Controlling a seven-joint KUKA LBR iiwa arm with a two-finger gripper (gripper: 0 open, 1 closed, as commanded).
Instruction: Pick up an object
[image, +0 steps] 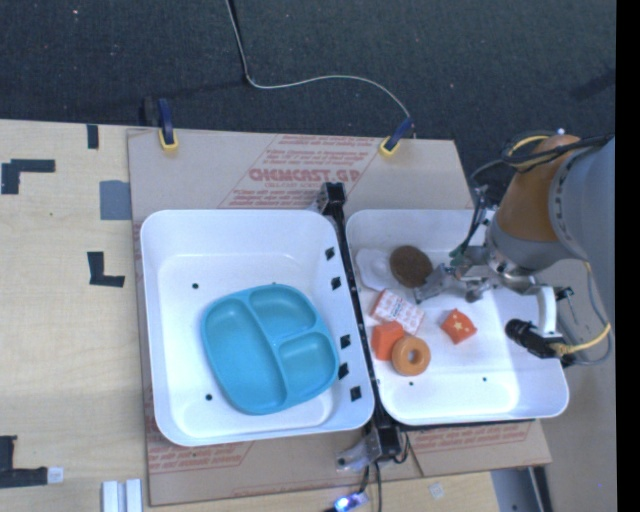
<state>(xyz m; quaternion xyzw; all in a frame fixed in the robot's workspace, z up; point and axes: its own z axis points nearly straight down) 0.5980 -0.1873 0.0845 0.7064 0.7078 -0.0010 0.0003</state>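
Doughnut (410, 355): near edge of right bin (500, 405), touching orange block (387, 340).
Gripper (432, 290): low beside brown puck (410, 265); jaws — can't tell.
Tip: centre on puck, avoid packet (397, 308).

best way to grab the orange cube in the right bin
Take the orange cube across two opposite flat sides, coming straight down from above. It sits apart from the donut and the other items, so there looks to be room for the claw on either side. Its faces sit slightly turned, so rotating to match would likely help.
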